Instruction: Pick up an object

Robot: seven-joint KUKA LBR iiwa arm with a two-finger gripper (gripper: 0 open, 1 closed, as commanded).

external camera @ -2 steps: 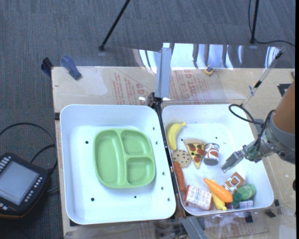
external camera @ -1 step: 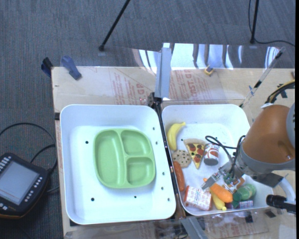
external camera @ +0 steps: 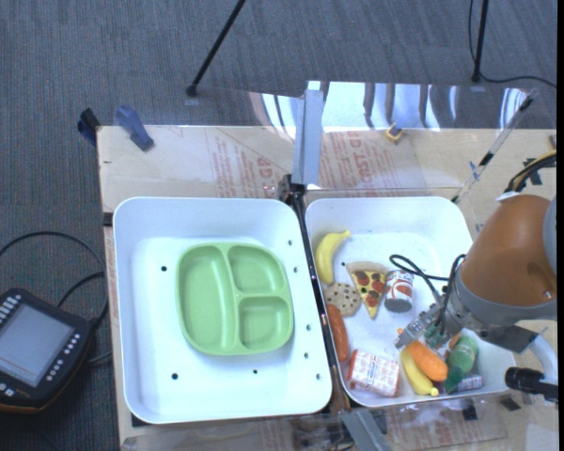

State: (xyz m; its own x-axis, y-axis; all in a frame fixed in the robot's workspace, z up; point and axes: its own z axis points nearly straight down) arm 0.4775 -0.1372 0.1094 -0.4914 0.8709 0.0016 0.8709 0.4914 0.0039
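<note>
The bench (external camera: 197, 163) spreads far to the left of and behind the pincer (external camera: 423, 330), its cardboard-brown top carrying two white bins side by side. The left bin (external camera: 141, 252) lies well to the pincer's left and holds a green divided plate (external camera: 235, 299), with bare white floor all round the plate out to the walls. The right bin (external camera: 423, 216) is the one the pincer hangs over, reached by the grey arm with its orange band (external camera: 508, 252) coming in from the right; its far half is open floor, while its near half is crowded. Whether the pincer is clenched or released cannot be told at this size, and nothing shows between its tips. Just beneath and to its right lies a toy carrot (external camera: 427, 361), long axis running from upper left to lower right, touching a yellow piece (external camera: 414, 372) and close to the bin's near wall. A green bottle (external camera: 461, 355) sits just to the right. To the left are a small can (external camera: 399, 289), a pizza slice (external camera: 368, 286), a cookie (external camera: 342, 297), a banana (external camera: 331, 254), a sausage (external camera: 338, 333) against the dividing wall, and a red-and-white packet (external camera: 374, 372).
</note>
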